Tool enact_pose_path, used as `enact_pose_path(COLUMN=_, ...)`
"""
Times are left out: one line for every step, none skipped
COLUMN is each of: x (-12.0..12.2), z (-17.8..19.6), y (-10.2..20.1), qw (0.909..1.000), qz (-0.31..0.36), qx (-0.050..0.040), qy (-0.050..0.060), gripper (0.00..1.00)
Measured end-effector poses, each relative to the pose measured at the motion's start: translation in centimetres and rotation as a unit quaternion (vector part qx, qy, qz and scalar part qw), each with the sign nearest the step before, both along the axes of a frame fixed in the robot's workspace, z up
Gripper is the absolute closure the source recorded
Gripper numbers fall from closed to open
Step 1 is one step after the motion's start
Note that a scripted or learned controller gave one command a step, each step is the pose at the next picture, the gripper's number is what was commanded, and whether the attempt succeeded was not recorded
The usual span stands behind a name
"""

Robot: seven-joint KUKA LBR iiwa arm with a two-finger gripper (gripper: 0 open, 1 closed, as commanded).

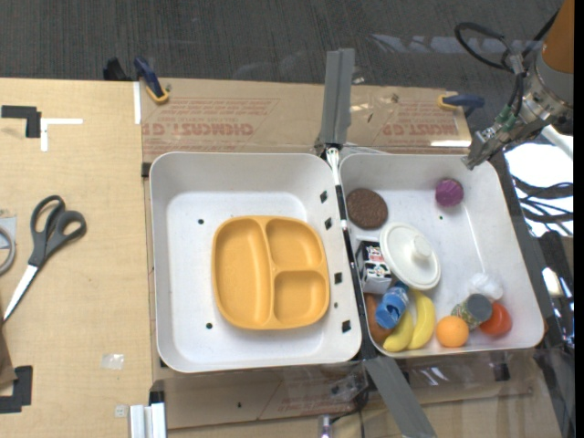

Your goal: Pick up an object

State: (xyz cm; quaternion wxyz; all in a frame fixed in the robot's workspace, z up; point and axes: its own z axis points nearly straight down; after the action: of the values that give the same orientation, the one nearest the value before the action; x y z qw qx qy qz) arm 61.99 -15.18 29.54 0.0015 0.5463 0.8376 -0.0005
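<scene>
Jaws unreadable, can't tell state; gripper parked above right bin corner near purple ball, nothing held.

Arm cut off by right and top edges. Gripper small and blurred; finger state unclear. Scissors tips cut by left edge. Banana partly under lid. Box half hidden by lid, label unreadable.
</scene>
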Motion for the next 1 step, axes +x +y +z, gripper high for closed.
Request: enact_pose_path(x=-6.89, z=-3.18, y=6.70, qw=0.9981, qz=-0.062, qx=0.0009, qy=0.002, gripper=1.00)
